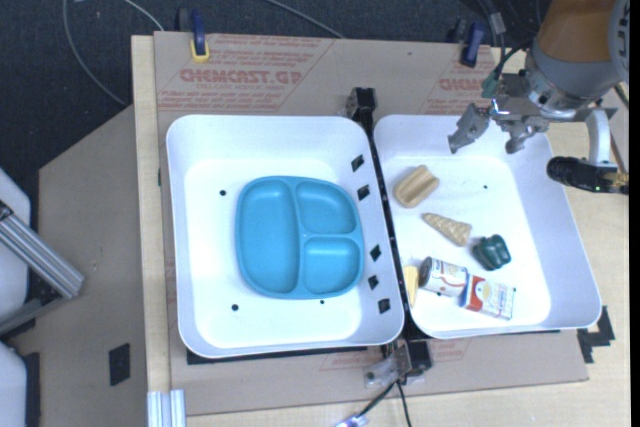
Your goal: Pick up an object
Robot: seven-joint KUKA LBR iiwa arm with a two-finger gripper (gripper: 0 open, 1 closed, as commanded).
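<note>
Lying beside the teal knob [492,252] — a tan, ridged cone [446,228].

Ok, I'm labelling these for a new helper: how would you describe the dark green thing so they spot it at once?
Look in the right bin, the one without the blue tray. Near its lower right lies a small dark green object, just right of the cone and above the tube. It is the only green thing there; its neighbours are tan or white and red.
</note>
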